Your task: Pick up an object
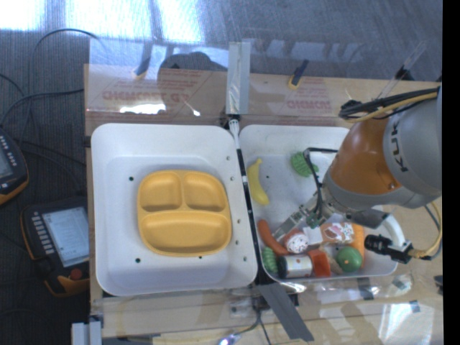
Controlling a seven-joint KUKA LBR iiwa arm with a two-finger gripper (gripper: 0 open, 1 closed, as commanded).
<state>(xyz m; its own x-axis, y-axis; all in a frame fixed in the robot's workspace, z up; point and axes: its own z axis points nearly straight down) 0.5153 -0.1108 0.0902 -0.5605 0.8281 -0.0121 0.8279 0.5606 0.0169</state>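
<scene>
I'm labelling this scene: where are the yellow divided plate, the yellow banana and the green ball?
yellow divided plate (185, 212), camera view, centre ridge.
yellow banana (254, 182), camera view, mid-body.
green ball (349, 259), camera view, top surface.

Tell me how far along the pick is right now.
Done: the arm has reached into the right bin, with the gripper low over the toy pile by the carrot. In hand: nothing visibly between its fingers. Left: grasping an item and lifting it; the banana and yellow tray lie untouched.
</scene>
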